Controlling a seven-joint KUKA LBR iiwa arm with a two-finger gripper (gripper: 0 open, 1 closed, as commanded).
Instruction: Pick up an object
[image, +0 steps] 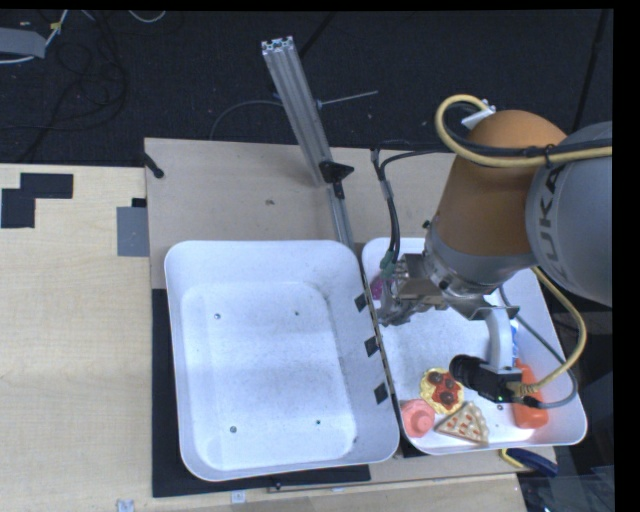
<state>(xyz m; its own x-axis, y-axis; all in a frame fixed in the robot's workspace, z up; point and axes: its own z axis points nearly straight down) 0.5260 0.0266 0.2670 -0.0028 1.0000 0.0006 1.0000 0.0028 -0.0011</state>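
Two shallow white bins side by side on the counter (230, 190): left bin (260, 247), right bin (412, 352). Three black clips (371, 346) spaced along the seam between them. One grey metal rail (300, 110), slanted, running from the top of the view down toward the bins' far edge. One arm (490, 190), grey with an orange band, reaching in from the right over the right bin.

Loose pieces counted, all in the right bin: five.
- One purple-pink piece (378, 289), against the bin's left wall, far half. Shape too small to name.
- One pink round piece (415, 417), near-left corner.
- One round red-and-yellow piece (441, 389), just beside the pink one, toward the far side.
- One toy pizza slice (463, 425), touching or nearly touching the red-and-yellow piece, close to the near rim.
- One orange piece (530, 412), near-right part of the bin, apart from the slice.

Writing: "KU" legible on the arm's grey casing, running vertically; remainder cut off at the frame edge. No labels legible on the pieces.

Hand (400, 296): low over the far-left part of the right bin, just beside the purple-pink piece. Touching or not, cannot tell. Apart or together, cannot tell either; too dark and crowded there. Well apart from the four pieces at the near end.
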